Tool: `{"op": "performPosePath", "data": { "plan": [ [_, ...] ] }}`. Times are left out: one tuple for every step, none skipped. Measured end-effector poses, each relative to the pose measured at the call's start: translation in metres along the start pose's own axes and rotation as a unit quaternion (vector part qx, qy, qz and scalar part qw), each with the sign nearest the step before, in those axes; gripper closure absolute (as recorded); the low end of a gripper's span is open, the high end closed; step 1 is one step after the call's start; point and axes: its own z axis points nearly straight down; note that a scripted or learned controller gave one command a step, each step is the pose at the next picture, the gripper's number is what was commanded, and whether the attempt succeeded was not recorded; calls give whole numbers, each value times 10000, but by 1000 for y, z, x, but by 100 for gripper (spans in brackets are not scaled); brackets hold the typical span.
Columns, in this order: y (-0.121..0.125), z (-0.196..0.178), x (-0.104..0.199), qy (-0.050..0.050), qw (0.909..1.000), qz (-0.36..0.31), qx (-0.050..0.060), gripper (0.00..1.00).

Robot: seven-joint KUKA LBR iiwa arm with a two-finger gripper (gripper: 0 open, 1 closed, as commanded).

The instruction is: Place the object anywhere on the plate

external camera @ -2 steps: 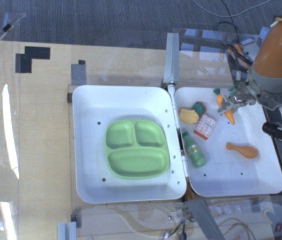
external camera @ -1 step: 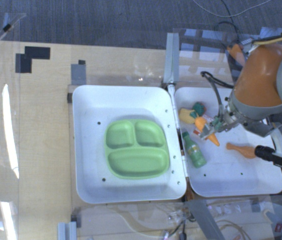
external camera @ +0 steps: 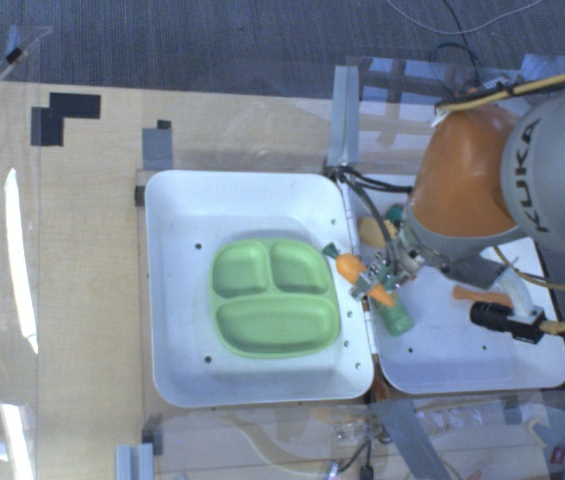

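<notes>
Tool (external camera: 374, 281) just beside orange carrot (external camera: 348, 265)

The grey arm (external camera: 552, 168) reaches in from the right, orange band (external camera: 462, 173) above the wrist; pincer (external camera: 380, 276) angled down-left.

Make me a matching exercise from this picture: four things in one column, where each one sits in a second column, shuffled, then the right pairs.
Things:
1 green plate
2 orange toy
3 dark green toy
4 thin orange stick

Places:
A middle of the right bin
B middle of the left bin
C at the wall between the bins
D right bin, by its left wall

Pairs: 1-B, 2-C, 3-D, 4-A
</notes>
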Motion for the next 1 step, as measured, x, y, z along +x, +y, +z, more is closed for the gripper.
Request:
{"op": "performPosePath", "data": {
  "plan": [
    [0, 0, 0, -3, 10000, 5, -1, 0]
  ]
}}
